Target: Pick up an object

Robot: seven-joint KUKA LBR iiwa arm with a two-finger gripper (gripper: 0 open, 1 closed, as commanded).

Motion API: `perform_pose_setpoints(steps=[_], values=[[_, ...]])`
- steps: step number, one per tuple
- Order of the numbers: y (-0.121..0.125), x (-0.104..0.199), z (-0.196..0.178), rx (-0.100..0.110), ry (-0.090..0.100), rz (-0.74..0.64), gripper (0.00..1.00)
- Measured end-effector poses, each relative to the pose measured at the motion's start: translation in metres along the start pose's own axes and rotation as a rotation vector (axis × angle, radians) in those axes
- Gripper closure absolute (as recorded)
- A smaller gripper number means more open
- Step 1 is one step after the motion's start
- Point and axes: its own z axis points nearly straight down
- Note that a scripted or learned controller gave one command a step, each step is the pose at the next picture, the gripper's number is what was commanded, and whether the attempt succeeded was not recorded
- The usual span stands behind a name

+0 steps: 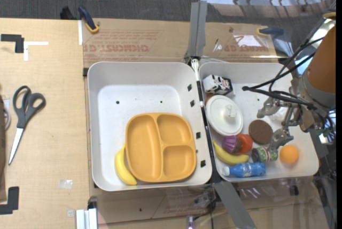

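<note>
Two white bins on the bench, with the arm reaching over the right one.

Scissors (22, 110) lie at the bench's (48, 169) far left. The left bin (101, 115) holds a yellow divided tray (160, 146) over a banana (123, 168). The right bin (307, 166) holds a white lid (225, 114), a brown disc (260, 131), a second banana (230, 155), a blue bottle (245, 170) and an orange (289, 154). The gripper (282, 129) hangs above the brown disc and orange; whether its jaws are open or closed cannot be told.
</note>
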Motion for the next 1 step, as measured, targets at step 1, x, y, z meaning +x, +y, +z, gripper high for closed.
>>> perform_pose_setpoints(steps=[1], values=[[0.0028, -0.0372, 0.1457, 0.002, -0.007, -0.038, 0.0]])
